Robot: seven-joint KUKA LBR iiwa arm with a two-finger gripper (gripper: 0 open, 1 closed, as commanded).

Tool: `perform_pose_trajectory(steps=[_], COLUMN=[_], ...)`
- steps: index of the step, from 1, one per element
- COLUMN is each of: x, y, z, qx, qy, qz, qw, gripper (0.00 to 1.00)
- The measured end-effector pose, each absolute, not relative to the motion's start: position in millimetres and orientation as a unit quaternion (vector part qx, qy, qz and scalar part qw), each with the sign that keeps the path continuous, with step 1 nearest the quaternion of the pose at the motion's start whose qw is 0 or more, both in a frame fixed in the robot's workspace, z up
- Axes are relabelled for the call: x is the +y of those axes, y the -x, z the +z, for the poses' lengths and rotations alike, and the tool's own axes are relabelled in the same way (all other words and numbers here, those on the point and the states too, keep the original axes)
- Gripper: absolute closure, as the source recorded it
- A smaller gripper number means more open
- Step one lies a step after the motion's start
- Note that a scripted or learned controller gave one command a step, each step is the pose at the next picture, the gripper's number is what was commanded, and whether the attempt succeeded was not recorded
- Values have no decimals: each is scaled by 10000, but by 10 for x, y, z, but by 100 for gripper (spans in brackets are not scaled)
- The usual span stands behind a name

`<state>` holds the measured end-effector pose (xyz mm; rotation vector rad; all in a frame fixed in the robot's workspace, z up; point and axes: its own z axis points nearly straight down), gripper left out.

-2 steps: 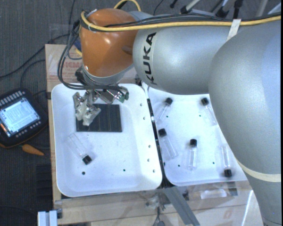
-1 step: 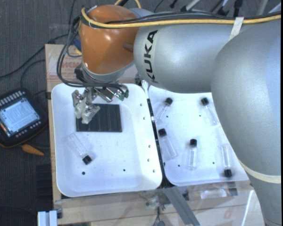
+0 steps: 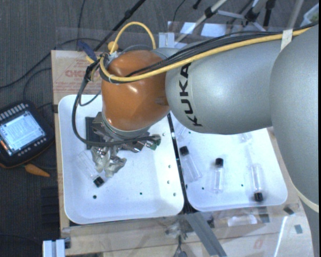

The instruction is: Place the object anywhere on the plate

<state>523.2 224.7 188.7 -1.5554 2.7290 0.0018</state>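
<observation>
My gripper (image 3: pixel 108 161) hangs low over the left white bin (image 3: pixel 150 197), under the orange wrist band (image 3: pixel 129 92). A clear plastic vial (image 3: pixel 89 167) with a black cap (image 3: pixel 98 181) lies in that bin, right by the gripper's left side. Glare and clear plastic blur the gripper tips, so I cannot tell whether the vial is between them. The arm's grey bulk hides the back of both bins.
The right bin (image 3: pixel 273 194) holds several clear vials with black caps, among them one (image 3: pixel 190 166) near the divider, one (image 3: pixel 218 179) in the middle and one (image 3: pixel 255 180) to the right. A pendant (image 3: pixel 18 131) lies on the floor, left of the bench.
</observation>
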Motion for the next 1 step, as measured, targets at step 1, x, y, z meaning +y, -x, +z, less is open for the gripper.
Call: perform_pose_trajectory(steps=[1], x=[2228], y=[-6014], z=[2259], qx=[8602], qy=[5099], qz=[14], qw=[23], gripper=[100])
